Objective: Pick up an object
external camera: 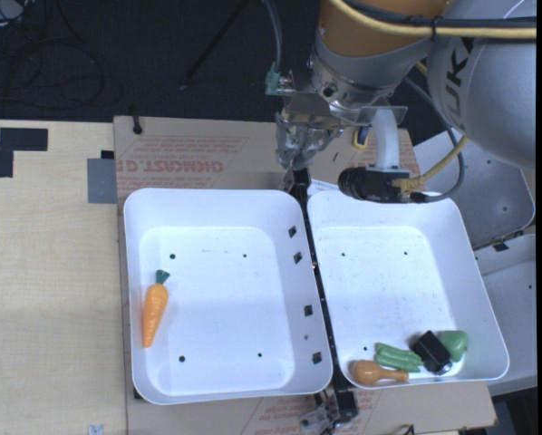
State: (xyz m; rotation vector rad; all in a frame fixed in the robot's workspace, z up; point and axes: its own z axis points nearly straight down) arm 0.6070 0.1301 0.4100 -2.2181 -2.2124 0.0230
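Nothing is held – whether the jaws are wide or narrow cannot be told; the toy carrot, well below-left, must be approached.

I see two smooth white plastic bins, a cardboard sheet beneath, a pale wood-grain tabletop, and a glossy, probably plastic, toy carrot.
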